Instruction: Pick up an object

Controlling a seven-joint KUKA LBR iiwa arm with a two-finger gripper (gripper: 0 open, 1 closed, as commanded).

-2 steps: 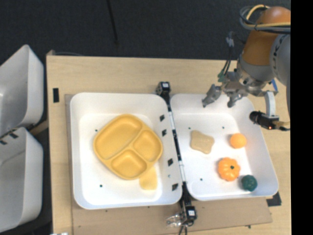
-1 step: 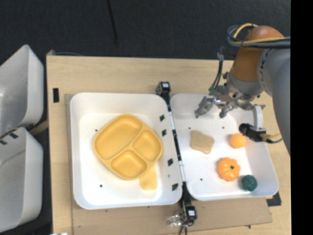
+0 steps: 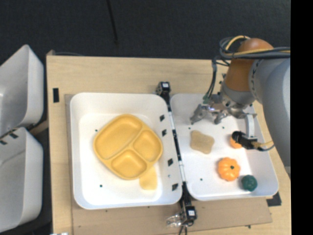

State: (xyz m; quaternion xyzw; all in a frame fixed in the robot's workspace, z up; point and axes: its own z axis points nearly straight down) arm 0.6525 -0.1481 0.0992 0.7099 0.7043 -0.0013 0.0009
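The pincer (image 3: 209, 114) hangs over the far part of the right bin (image 3: 205, 182), close to that bin's far left corner. Its two fingers (image 3: 197, 116) stand spread apart, and nothing sits between them. The grey arm (image 3: 274, 87), with its orange band, comes in from the right above it.

Just near of the pincer, apart from the fingers, a flat tan piece (image 3: 202, 142) lies on the bin floor. To the right of that piece is a small orange thing (image 3: 235, 141), partly hidden, so I cannot tell what it is. Nearer still stands a small orange pumpkin (image 3: 228, 169), and just beside it, toward the near right corner, a dark green ball (image 3: 249, 182).

The left bin (image 3: 83, 185) touches the right bin along their shared edge. In its middle lies a yellow divided plate (image 3: 128, 146) with three wells. A pale yellow flat piece (image 3: 149, 180) lies against the plate's near right rim. Both bins rest on the wooden bench (image 3: 112, 72).
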